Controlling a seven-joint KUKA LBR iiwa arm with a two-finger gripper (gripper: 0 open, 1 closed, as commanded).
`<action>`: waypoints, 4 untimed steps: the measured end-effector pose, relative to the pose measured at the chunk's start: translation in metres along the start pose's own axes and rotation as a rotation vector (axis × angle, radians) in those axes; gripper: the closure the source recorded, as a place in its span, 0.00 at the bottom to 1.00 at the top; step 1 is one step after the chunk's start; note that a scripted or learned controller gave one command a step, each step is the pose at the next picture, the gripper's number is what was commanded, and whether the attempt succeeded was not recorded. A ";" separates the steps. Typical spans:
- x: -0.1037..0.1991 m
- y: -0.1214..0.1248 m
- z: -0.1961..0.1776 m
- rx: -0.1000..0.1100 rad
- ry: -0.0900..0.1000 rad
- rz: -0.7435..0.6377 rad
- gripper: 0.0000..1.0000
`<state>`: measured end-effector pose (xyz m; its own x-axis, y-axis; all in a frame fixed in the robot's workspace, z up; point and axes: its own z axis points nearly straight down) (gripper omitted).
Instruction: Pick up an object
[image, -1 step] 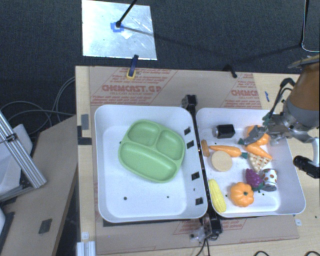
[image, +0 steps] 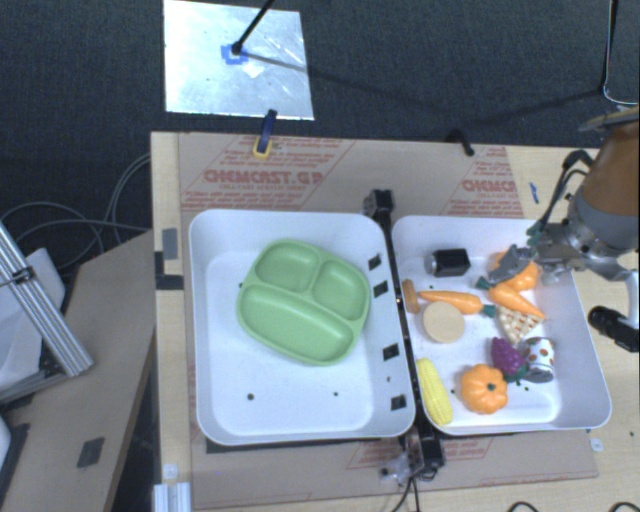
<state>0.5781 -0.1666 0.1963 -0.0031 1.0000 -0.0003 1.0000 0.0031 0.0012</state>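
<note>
The right bin (image: 590, 400) holds several toy foods: a long carrot (image: 455, 298), a round beige disc (image: 443, 323), a waffle piece (image: 518, 323), purple grapes (image: 506, 355), an orange pumpkin (image: 482, 389), a corn cob (image: 433, 390) and a black block (image: 450, 262). My gripper (image: 517, 262) hangs low over the bin's upper right part. It is right above a short orange piece (image: 516, 292) and seems to touch it. The grey arm (image: 610, 215) comes in from the right edge.
The left bin (image: 215, 400) carries a green divided plate (image: 303, 300). A black clip row (image: 385, 300) runs along the wall between the bins. A small white and red item (image: 540, 354) lies beside the grapes. A shiny sheet (image: 238, 60) lies beyond the bench.
</note>
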 end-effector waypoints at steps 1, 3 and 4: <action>0.003 0.000 0.063 0.003 0.001 0.002 0.00; 0.003 0.002 0.101 -0.003 0.000 0.002 1.00; 0.002 -0.007 0.052 -0.002 0.000 0.004 1.00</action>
<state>0.5716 -0.1644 0.1441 0.0010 1.0000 -0.0006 1.0000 -0.0010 0.0031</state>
